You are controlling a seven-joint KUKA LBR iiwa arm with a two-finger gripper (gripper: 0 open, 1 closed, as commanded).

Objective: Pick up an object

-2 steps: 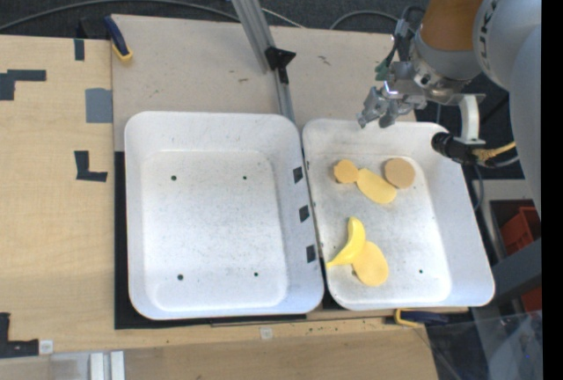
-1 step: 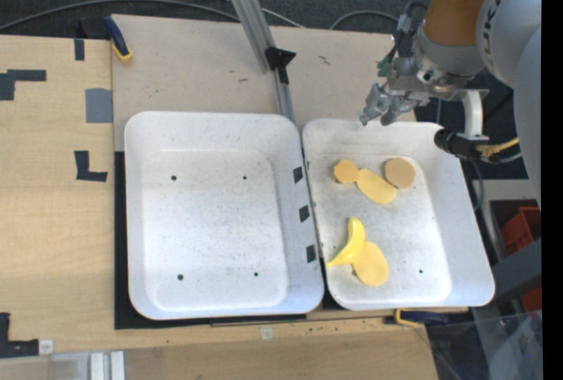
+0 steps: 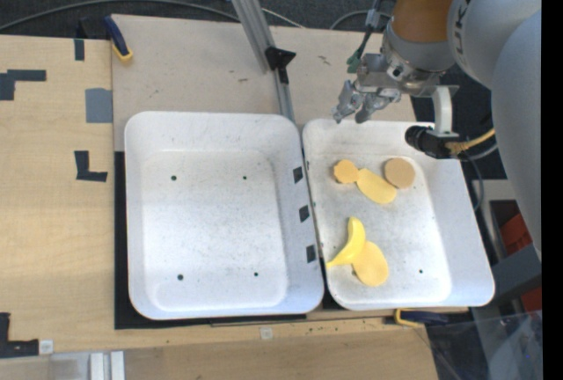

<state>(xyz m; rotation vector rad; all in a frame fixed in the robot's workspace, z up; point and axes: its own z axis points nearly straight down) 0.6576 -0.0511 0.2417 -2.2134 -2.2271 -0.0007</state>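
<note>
The claw (image 3: 352, 113) is seen over the far left corner of the right bin (image 3: 457, 220), its fingers spread slightly with nothing between them. Nearer than it, in that bin, a small orange disc (image 3: 345, 171), a yellow piece (image 3: 376, 187) and a tan disc (image 3: 399, 172) are grouped, touching. Nearer still lie a banana (image 3: 349, 244) and a yellow oval (image 3: 371, 265), well apart from the claw. The left bin (image 3: 211, 211) sits alongside.

Fixed overhead camera – slanted onto both bins (image 3: 299, 149).
</note>
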